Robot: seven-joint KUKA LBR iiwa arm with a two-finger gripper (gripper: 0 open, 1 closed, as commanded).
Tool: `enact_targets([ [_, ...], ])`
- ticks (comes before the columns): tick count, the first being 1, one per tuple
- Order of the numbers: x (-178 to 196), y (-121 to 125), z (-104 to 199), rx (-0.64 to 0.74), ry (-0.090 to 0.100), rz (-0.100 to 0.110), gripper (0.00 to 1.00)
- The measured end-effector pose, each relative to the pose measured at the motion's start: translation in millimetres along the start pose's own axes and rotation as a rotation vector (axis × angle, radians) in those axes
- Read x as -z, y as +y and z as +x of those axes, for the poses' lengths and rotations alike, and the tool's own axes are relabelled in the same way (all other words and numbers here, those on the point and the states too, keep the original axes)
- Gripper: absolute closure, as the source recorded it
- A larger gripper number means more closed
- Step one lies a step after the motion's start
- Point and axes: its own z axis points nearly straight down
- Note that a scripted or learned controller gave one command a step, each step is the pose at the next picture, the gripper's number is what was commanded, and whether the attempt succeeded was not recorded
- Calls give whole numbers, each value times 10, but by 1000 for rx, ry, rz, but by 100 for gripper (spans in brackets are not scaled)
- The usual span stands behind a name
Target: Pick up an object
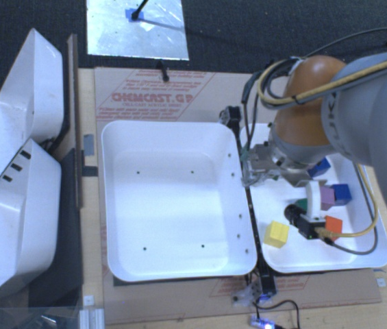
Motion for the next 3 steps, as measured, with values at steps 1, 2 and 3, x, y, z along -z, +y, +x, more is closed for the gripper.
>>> enact_targets([
  [1,9,1,-30,-6,-1,-1,0],
  [2,114,4,-31,-5,-1,-2,100],
  [3,111,3,-31,-6,-1,-2,0],
])
